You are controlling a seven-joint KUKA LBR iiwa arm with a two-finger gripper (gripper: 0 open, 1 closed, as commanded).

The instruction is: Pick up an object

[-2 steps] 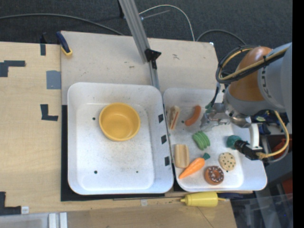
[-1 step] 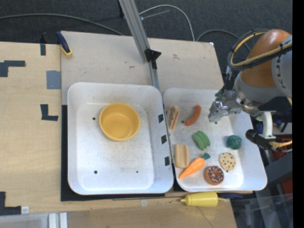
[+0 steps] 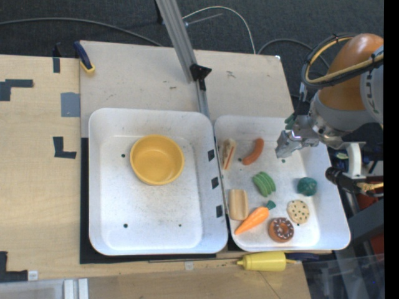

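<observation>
My gripper (image 3: 287, 147) hangs over the upper right part of the right bin (image 3: 324, 173), just right of a red-orange sausage (image 3: 252, 151). Nothing shows between its fingers. Below it in the same bin lie a green ridged piece (image 3: 264, 182), a dark teal ball (image 3: 306, 185), a cookie (image 3: 298, 211), a chocolate donut (image 3: 281, 230), a carrot (image 3: 252, 220), a bread slice (image 3: 237, 203) and a hot dog bun (image 3: 227, 152). The left bin (image 3: 106, 192) holds a yellow bowl (image 3: 157, 159).
A yellow mustard bottle (image 3: 265, 261) lies on the bench below the right bin. A grey pole (image 3: 181, 36) slants down to the divide between the bins. Cables run along the back. A yellow and blue clamp (image 3: 84, 57) sits at the board's top left corner.
</observation>
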